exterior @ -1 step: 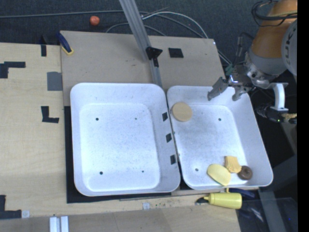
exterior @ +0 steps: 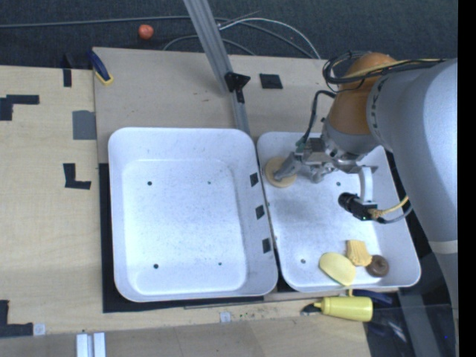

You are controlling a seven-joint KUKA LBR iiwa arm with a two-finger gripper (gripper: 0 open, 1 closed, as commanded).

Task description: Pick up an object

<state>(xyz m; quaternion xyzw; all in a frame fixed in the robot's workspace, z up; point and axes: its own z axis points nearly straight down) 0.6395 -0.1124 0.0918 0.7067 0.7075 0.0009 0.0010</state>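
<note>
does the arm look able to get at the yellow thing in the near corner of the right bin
Probably yes. The yellow object lies in the open in the right bin, with only a small orange piece and a brown ring beside it. The gripper is over the same bin's far end, near a tan disc.

Single fixed camera, mounted above the pale wooden table point(exterior: 44, 199) and looking down at a slant, so that the far table edge and the dark floor beyond run along the top of the frame. Both shallow white plastic bins lie in the field, the left bin point(exterior: 126, 199) near centre and the right bin point(exterior: 312, 229) beside it. The grey arm with its orange band point(exterior: 416, 125) enters from the right edge (large in frame, hence closest to the lens).
</note>
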